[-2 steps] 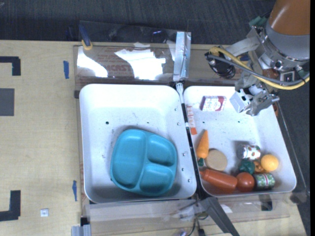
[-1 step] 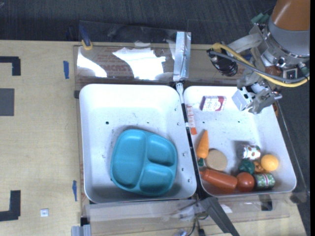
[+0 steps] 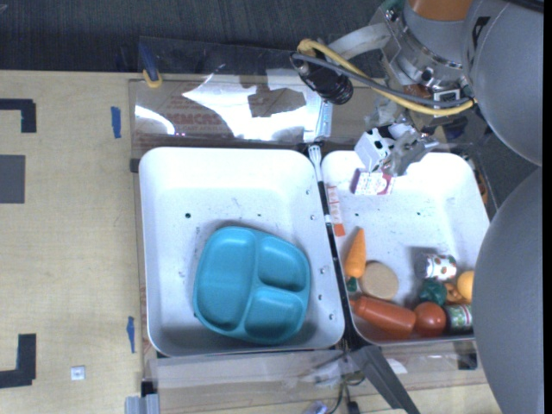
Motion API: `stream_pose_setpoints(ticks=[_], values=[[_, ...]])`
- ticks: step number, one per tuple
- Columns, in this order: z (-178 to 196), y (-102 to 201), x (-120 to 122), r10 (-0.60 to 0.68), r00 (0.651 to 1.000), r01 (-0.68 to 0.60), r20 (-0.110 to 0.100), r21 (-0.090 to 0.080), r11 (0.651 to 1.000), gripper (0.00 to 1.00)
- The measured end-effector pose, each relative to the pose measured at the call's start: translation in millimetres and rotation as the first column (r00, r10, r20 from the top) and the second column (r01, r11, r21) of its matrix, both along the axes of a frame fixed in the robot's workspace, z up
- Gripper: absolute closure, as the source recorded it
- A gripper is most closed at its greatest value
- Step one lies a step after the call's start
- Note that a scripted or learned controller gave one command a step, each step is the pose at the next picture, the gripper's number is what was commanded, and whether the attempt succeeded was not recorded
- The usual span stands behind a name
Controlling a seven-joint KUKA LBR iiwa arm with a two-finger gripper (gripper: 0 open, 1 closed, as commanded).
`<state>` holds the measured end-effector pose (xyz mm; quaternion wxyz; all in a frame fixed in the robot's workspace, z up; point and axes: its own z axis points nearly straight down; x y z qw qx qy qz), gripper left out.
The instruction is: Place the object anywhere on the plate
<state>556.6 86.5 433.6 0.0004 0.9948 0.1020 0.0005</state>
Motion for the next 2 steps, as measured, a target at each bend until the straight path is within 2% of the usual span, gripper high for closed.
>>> stream_pose_setpoints(ticks=[1,2], values=[[-107.2,24.6,-78.1,0.246,0.969,-0.246,-0.009,0.002,0.969,1.0],[-118.1,47.3,-3.3,0.022,1.0,-0.022,-0.001,-0.001,1.0,1.0]])
